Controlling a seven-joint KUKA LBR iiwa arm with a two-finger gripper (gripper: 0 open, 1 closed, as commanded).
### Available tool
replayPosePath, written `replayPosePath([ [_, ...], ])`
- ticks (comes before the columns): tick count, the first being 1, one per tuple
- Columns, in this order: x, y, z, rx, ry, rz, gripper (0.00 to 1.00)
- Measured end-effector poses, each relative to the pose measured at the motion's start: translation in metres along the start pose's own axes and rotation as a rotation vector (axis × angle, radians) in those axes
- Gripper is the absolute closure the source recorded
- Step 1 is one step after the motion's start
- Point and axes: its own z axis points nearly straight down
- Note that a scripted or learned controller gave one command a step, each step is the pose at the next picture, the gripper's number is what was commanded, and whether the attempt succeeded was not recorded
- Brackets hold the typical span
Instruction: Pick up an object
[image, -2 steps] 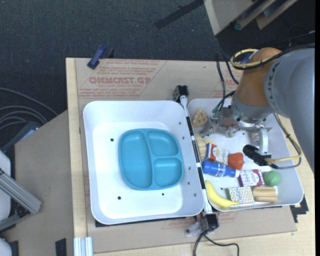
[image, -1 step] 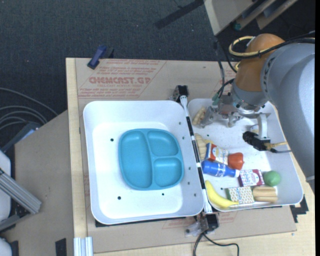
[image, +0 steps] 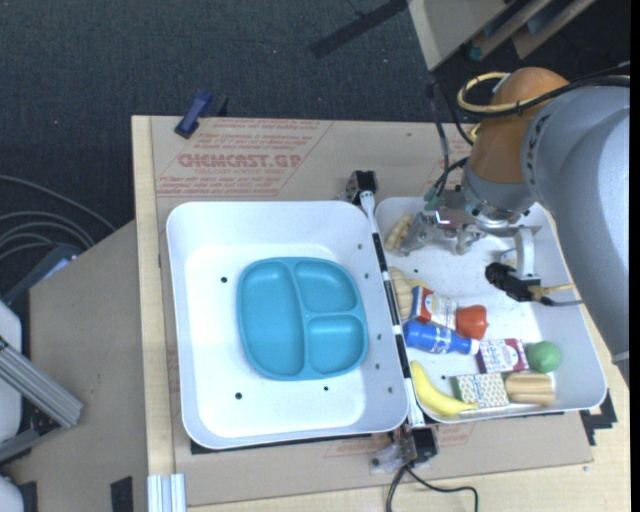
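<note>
My gripper (image: 441, 236) hangs low over the far end of the right bin (image: 575, 330), under the orange-banded wrist. Just to its left, a small tan object (image: 399, 235) lies by the bin's far-left corner. Nearer the front of this bin lie a blue bottle with a white cap (image: 437, 340), a red object (image: 471, 320), a red-and-white packet (image: 424, 303), a green ball (image: 543, 354), a purple-and-white carton (image: 500, 355), a banana (image: 435, 395), a checkered box (image: 482, 390) and a tan cylinder (image: 530, 387). Nothing visible is lifted off the bin floor.
The left bin (image: 195, 300) holds a blue divided plate (image: 300, 317). A black clamp (image: 363, 184) sits at the far end of the wall between the bins. A small blue item (image: 195, 114) lies beyond the bench's far-left corner.
</note>
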Motion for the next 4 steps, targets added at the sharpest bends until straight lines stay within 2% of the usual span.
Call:
replayPosePath([
  [1, 0.006, -0.054, 0.000, -0.017, 0.004, 0.001, 0.00],
  [2, 0.004, -0.021, -0.001, -0.020, 0.004, 0.000, 0.00],
  [3, 0.003, 0.000, 0.001, 0.002, 0.002, -0.001, 0.00],
  [4, 0.006, -0.044, 0.000, -0.017, 0.004, 0.001, 0.00],
])
